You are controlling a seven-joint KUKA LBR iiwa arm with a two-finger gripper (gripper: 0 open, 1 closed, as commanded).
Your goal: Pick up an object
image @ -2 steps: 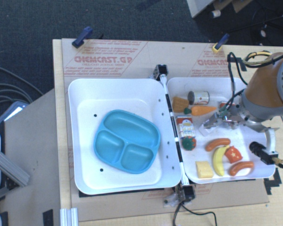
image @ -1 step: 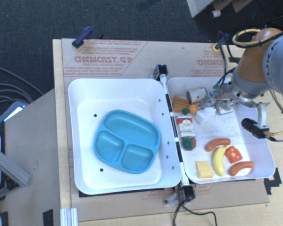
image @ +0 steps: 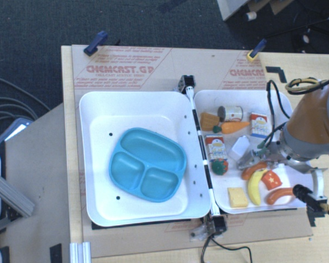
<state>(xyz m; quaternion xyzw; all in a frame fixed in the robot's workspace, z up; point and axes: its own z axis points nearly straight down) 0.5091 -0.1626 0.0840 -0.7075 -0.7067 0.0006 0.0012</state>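
- I see two white bins side by side on the bench; the left bin [image: 93, 147] holds a blue divided plate [image: 148, 164] lying flat near its middle.
- The right bin [image: 233, 96] holds the toy foods. Along its far side I find a small can [image: 231, 113] on its side, a carrot [image: 234, 127] and a small carton [image: 259, 126].
- Beside the divider sits a second small carton [image: 215, 147], with a green ball-like piece [image: 220, 167] just below it.
- Toward the near edge I see a yellow block [image: 238, 197], a banana [image: 255, 186], a red tomato-like piece [image: 272, 180] and a sausage [image: 279, 196], all close together.
- The arm [image: 312, 127] reaches in from the right, low over the right bin.
- The gripper [image: 251, 159] sits just above the banana; I cannot tell how the claw stands, nor whether it touches anything.
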